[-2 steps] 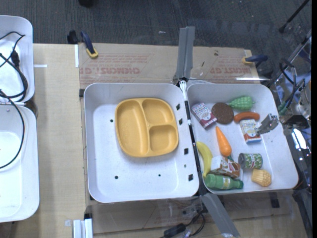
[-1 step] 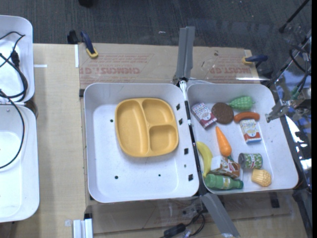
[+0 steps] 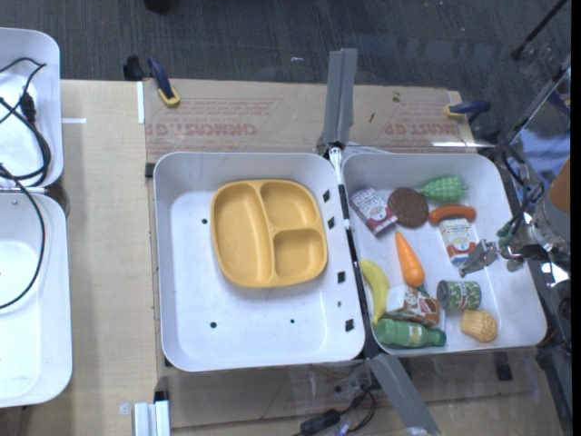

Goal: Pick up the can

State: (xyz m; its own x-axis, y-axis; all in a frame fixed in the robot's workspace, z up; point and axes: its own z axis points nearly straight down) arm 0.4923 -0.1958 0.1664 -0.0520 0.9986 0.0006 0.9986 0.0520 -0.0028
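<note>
The can [image 3: 458, 294] is small and green with a pale label, lying on its side in the right bin [image 3: 508, 189], toward the front right. My gripper [image 3: 477, 256] reaches in from the right edge and hovers just above and slightly right of the can, beside a white pouch [image 3: 457, 238]. Nothing shows in its grasp.
Around the can lie a corn cob [image 3: 478, 325], a snack packet [image 3: 418, 307], a green bottle [image 3: 410, 334], a carrot [image 3: 410, 260] and a banana [image 3: 375, 287]. Farther back are a sausage [image 3: 452, 213], a brown patty [image 3: 408, 207] and a red carton [image 3: 372, 209]. The left bin [image 3: 182, 289] holds a yellow divided plate [image 3: 270, 232].
</note>
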